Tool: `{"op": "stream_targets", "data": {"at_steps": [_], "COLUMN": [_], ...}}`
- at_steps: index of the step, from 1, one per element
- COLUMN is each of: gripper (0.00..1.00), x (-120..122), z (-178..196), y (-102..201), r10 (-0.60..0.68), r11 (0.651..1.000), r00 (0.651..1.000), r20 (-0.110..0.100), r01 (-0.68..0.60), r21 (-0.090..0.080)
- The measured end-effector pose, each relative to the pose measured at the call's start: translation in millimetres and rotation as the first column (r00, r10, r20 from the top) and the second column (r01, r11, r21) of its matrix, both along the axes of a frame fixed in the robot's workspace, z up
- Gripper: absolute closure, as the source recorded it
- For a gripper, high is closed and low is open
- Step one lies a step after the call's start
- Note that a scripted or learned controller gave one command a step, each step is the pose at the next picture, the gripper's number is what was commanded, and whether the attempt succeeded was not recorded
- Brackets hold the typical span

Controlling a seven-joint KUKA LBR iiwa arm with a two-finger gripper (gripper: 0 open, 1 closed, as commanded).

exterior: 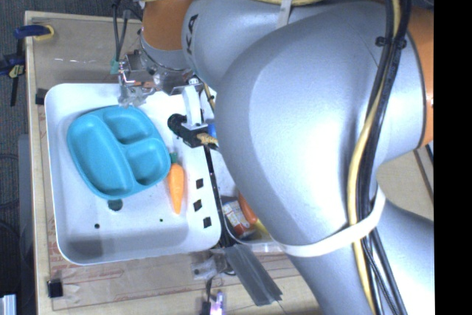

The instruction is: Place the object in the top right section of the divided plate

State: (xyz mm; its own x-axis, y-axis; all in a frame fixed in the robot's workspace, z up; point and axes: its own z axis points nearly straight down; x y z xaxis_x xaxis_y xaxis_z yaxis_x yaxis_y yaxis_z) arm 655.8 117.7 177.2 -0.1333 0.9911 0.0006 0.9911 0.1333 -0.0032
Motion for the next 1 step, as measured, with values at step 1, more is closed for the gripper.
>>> {"op": "stream_targets", "data": {"at_steps": [1], "gripper": [1.0], "x": [-97.4], "z": [-84.0], "y": [25.9], "r10": [0.252], "r11": [0.968], "r00": [0.968], "r20": [-0.004], "r01": [-0.252], "r21": [0.0]}}
